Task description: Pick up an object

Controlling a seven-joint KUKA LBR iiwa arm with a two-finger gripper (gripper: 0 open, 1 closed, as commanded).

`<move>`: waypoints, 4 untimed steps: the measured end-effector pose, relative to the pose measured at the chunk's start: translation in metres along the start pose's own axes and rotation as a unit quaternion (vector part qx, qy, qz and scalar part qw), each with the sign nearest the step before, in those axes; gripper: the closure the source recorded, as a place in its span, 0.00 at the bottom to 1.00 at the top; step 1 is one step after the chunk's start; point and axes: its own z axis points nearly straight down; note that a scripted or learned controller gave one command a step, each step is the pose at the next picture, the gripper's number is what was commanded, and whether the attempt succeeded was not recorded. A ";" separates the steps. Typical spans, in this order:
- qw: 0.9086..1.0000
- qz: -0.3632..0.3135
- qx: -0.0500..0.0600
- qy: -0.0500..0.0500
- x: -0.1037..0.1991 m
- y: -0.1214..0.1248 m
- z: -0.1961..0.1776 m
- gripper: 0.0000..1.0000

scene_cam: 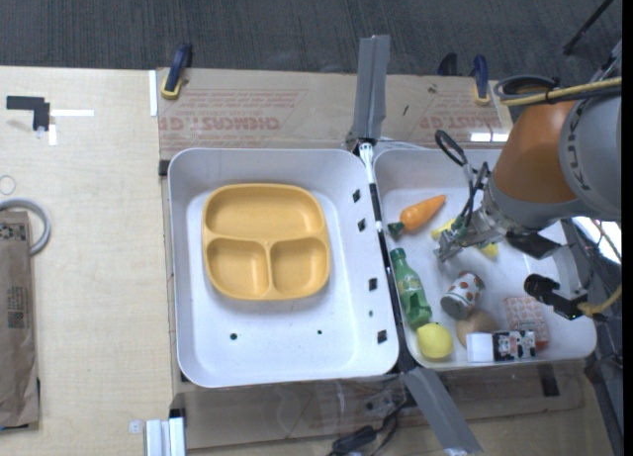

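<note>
Camera view, looking down at a slant on the worktop [89,246]: two shallow white bins lie side by side. The left bin [193,325] holds a yellow three-compartment plate [265,240], lying flat in the bin's upper half. The right bin [410,172] holds the loose objects: an orange carrot [423,211] near its upper left, tilted; a green bottle [408,288] lying along the bin's left wall; a yellow lemon [433,341] just below the bottle's lower end; a small can [462,295] with a red and white label, right of the bottle; and a small white box [504,345] with dark print near the bin's lower edge. The grey arm [554,162] with its orange band enters from the right and reaches down into the right bin; its pincer [458,239] sits low between the carrot and the can, just above the can. Whether the pincer is released or clenched cannot be told, and no object is seen between its tips
</note>
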 end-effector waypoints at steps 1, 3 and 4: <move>0.998 0.056 -0.001 -0.001 0.001 0.069 -0.101 1.00; 0.997 0.073 0.000 -0.001 0.019 0.099 -0.100 1.00; 0.997 0.073 0.000 -0.001 0.019 0.099 -0.100 0.00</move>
